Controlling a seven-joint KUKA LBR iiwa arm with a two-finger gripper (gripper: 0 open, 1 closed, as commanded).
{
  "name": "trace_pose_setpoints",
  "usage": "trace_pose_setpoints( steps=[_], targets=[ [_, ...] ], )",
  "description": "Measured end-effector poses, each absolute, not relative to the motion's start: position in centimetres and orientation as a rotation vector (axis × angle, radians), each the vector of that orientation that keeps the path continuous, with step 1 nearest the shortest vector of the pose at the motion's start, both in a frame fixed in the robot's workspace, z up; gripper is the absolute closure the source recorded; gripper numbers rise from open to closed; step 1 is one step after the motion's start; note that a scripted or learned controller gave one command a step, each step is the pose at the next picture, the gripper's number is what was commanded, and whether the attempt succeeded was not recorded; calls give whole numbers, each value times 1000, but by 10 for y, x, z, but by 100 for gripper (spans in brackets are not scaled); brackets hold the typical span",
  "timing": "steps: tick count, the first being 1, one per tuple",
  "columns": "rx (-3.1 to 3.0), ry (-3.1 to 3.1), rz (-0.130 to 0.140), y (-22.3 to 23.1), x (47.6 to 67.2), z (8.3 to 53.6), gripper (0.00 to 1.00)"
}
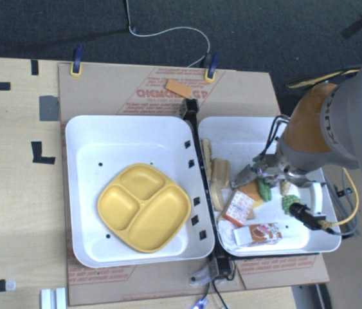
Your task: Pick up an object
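The right bin (232, 131) holds several small items: a pale beige banana-like piece (218, 179), an orange wedge (247, 191), a red-and-white packet (238, 208), a white carton with an orange label (258, 234) and two green pieces (265, 190) (291, 203). My gripper (258, 177) is low in this bin, right over the orange wedge and the nearer green piece. The arm's grey body and orange band (309, 118) cover the bin's right part. Nothing is visibly lifted.
The left bin (81, 140) holds a yellow divided plate (144, 206). A black divider (197, 166) runs between the bins. A small orange block (178, 88) lies on the cardboard behind them. A black and yellow cable (335, 221) hangs by the right bin's edge.
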State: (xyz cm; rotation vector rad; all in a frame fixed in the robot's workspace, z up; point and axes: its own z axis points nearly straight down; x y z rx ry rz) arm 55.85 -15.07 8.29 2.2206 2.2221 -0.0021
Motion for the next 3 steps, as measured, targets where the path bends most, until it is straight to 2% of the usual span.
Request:
trace_pose_setpoints(
  steps=[1,2,3],
  targets=[
    [2222,2222,-2,-117,511,83,0],
    [2223,2223,-5,-118,513,90,100],
    [2211,2232,6,-48,519,196,100]
  ],
)
